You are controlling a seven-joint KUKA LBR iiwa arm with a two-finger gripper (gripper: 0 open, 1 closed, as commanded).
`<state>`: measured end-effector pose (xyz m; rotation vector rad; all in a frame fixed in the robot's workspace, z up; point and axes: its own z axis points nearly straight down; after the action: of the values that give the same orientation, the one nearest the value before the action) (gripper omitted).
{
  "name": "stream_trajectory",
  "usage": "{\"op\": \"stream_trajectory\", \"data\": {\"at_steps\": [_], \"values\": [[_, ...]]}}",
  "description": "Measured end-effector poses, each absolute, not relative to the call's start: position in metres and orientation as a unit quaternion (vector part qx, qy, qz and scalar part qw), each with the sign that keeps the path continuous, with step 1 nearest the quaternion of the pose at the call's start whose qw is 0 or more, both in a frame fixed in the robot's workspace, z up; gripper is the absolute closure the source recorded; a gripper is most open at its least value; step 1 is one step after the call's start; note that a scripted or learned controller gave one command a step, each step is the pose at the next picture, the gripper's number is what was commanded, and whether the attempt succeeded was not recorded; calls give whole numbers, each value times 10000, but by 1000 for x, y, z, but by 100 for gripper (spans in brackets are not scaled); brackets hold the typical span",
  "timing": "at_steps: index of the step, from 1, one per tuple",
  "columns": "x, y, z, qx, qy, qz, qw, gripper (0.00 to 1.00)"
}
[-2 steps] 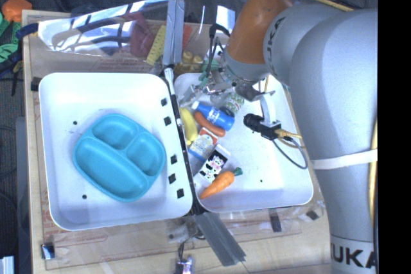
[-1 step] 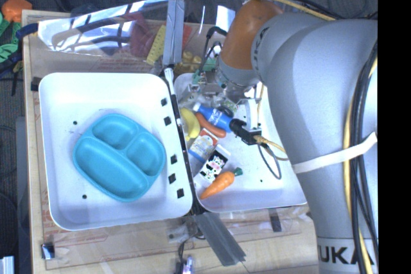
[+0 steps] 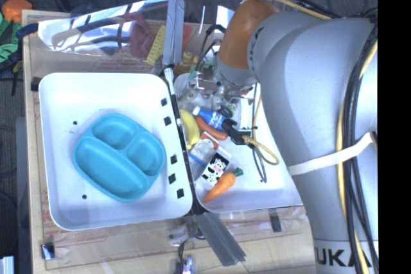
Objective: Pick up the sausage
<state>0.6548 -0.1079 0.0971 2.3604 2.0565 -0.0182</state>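
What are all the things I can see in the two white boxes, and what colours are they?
Shallow white bins: 2, white, side by side on the bench.
Blue three-part plastic plate: 1, blue, in the left bin.
Yellow toy banana: 1, yellow, right bin beside the divider.
Red-orange toy sausage: 1, red-orange, right bin, just below the gripper.
Blue toy piece: 1, blue, right bin above the sausage; what it is I cannot tell.
Orange toy carrot: 1, orange with a green tip, front of the right bin.
Black-and-white patterned toy: 1, right bin above the carrot.
Grey robot arm with orange band: 1, reaching in from the right; its gripper is over the right bin.
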Motion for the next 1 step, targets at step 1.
{"op": "stream_trajectory", "data": {"at_steps": [1], "values": [[656, -183, 92, 7983, 6023, -9, -9, 0]]}}
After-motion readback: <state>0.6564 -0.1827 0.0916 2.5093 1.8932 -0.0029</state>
